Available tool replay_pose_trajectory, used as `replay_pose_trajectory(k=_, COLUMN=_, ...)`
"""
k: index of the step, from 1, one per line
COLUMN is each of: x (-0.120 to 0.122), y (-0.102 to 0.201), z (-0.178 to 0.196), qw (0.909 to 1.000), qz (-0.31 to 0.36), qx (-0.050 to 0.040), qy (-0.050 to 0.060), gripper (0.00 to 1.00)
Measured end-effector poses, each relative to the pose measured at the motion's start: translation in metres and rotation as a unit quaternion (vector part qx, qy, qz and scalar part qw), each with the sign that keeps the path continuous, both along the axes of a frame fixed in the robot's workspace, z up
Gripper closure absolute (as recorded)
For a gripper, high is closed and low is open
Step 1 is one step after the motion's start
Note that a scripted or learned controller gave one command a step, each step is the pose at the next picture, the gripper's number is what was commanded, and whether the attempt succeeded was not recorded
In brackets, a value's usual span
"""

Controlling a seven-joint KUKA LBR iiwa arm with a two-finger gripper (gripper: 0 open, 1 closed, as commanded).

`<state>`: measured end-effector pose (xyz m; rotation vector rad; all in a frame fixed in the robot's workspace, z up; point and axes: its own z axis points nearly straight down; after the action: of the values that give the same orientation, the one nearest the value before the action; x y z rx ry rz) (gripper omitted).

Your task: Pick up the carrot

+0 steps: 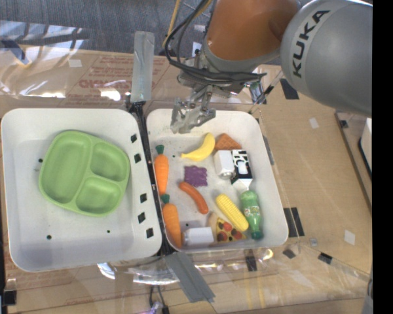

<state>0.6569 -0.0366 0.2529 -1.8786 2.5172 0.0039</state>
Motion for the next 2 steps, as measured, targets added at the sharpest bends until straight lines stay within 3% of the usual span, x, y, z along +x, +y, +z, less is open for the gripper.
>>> replay_pose_trajectory(k=1, x=0.000, y=-0.046, z=-0.038, qw=0.9863, qz=0.165, qx=0.0000, qy=0.001, gripper=1.00)
replay_pose_trajectory(k=2, x=-0.001, y=-0.173, z=-0.029, qw=0.9908, qz=0.135, qx=-0.0019, qy=-0.002, gripper=1.00)
